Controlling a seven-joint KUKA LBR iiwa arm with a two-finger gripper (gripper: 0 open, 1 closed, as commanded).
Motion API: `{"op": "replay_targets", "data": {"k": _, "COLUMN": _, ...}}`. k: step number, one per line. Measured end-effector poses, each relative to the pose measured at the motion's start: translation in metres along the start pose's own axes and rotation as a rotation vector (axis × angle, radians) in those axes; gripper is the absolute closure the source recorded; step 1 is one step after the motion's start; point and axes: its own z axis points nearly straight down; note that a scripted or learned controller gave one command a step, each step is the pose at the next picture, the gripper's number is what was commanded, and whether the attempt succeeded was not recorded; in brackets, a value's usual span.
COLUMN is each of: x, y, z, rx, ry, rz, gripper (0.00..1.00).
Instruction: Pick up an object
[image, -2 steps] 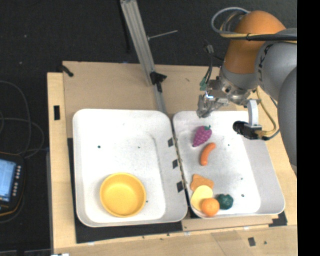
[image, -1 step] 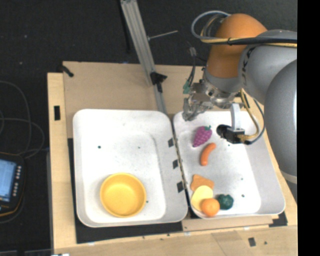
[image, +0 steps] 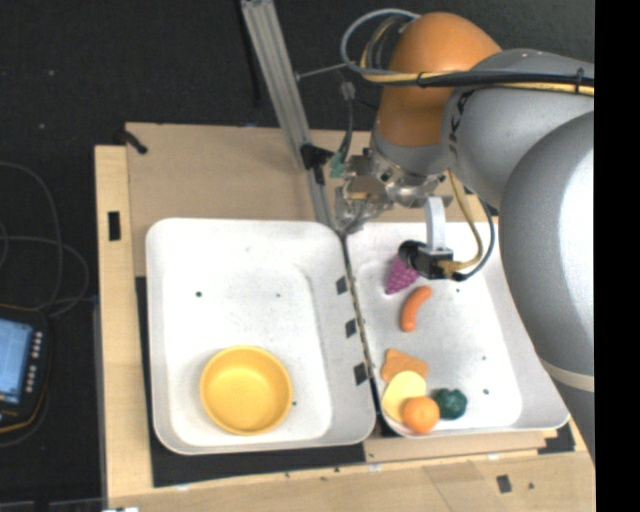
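The right bin (image: 490, 340) holds several small objects. A purple bunch of grapes (image: 399, 276) lies near its upper left, with an orange sausage-shaped piece (image: 414, 308) just below it. At the bin's front left corner sit an orange wedge (image: 403, 363), a pale yellow piece (image: 402, 390), an orange ball (image: 421, 414) and a dark green object (image: 453, 402), all close together. My gripper (image: 349, 210) hangs under the orange-banded wrist at the far end of the divider between the two bins, up and left of the grapes. Nothing is visibly held.
A yellow bowl (image: 246, 389) stands at the front of the left bin (image: 200, 260). A slanted metal post (image: 285, 90) rises behind the bins beside the gripper. A black fitting on a cable (image: 426, 259) hangs from the wrist just right of the grapes.
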Motion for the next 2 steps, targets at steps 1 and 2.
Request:
{"op": "replay_targets", "data": {"k": 1, "x": 0.0475, "y": -0.0103, "z": -0.0105, "rx": 0.002, "ry": 0.000, "rz": 0.002, "gripper": 1.00}}
{"op": "replay_targets", "data": {"k": 2, "x": 0.0456, "y": -0.0103, "z": -0.0098, "rx": 0.003, "ry": -0.001, "rz": 0.005, "gripper": 0.00}}
